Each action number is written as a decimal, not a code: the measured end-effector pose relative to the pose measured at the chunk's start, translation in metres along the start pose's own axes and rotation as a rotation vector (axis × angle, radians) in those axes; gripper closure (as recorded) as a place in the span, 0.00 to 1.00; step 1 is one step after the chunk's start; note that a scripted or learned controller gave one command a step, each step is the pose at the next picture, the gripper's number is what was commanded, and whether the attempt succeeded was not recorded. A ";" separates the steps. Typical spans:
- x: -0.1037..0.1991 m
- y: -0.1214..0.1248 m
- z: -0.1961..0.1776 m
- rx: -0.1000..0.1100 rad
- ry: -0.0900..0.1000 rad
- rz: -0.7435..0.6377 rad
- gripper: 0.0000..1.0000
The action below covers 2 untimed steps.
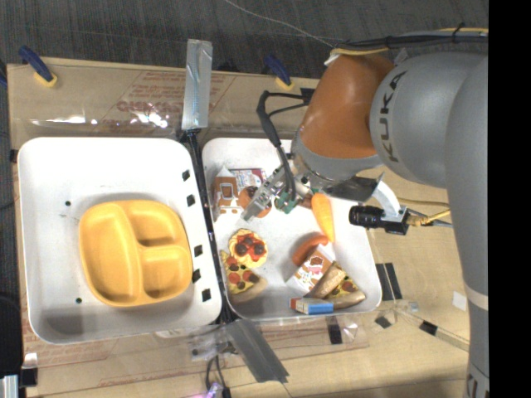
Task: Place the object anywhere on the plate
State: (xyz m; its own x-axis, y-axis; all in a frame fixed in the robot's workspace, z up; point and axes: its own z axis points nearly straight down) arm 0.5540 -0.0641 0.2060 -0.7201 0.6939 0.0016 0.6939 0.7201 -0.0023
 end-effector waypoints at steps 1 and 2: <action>0.038 -0.007 -0.046 -0.001 -0.002 0.291 1.00; 0.085 -0.025 -0.039 0.005 0.003 0.615 1.00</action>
State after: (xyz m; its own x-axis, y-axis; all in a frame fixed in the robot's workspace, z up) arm 0.4758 -0.0228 0.2450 -0.1874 0.9823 0.0009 0.9823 0.1874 -0.0082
